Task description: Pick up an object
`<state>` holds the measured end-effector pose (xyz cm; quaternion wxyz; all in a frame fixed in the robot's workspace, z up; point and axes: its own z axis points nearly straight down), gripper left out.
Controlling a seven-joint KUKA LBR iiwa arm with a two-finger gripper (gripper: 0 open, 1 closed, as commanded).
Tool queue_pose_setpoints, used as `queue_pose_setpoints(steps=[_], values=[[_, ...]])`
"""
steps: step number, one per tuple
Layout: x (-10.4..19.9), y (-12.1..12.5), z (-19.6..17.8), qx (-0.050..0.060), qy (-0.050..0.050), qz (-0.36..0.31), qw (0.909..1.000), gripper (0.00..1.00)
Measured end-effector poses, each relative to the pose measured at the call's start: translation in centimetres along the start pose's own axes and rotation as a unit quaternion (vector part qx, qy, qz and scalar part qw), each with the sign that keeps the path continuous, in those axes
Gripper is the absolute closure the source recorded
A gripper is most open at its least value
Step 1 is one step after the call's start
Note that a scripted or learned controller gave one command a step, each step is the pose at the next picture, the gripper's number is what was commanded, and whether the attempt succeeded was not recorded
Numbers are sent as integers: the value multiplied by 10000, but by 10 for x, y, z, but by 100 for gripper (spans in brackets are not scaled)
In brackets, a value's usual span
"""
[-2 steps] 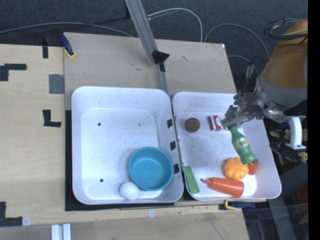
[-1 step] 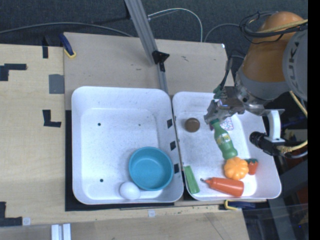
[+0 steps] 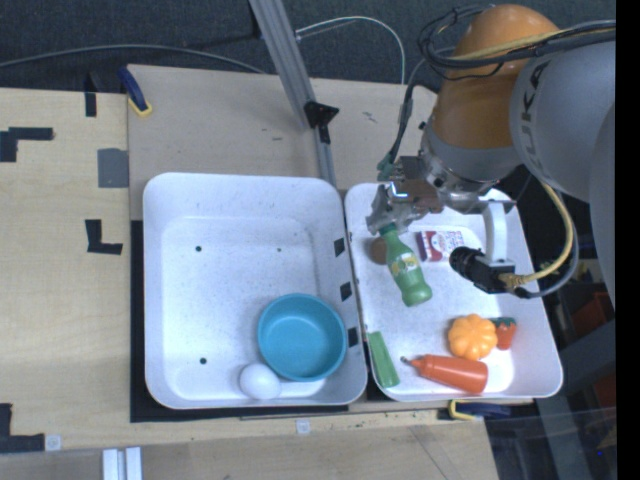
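My pincer (image 3: pixel 392 213) hovers low over the green bottle (image 3: pixel 407 273) in the right bin (image 3: pixel 535 343); whether it grips, I cannot tell. Next I must close and lift.

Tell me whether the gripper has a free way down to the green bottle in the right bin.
Probably yes. The gripper hangs right over the top of the green bottle, which lies in the right bin with nothing on it; a brown piece sits close beside its cap.
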<state>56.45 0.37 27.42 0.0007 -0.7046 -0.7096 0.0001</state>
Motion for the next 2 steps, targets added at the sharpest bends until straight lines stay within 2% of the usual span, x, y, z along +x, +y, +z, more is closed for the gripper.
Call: queue_pose_setpoints(steps=[2], values=[[81,43,15,3,-5,13,10000,100]])
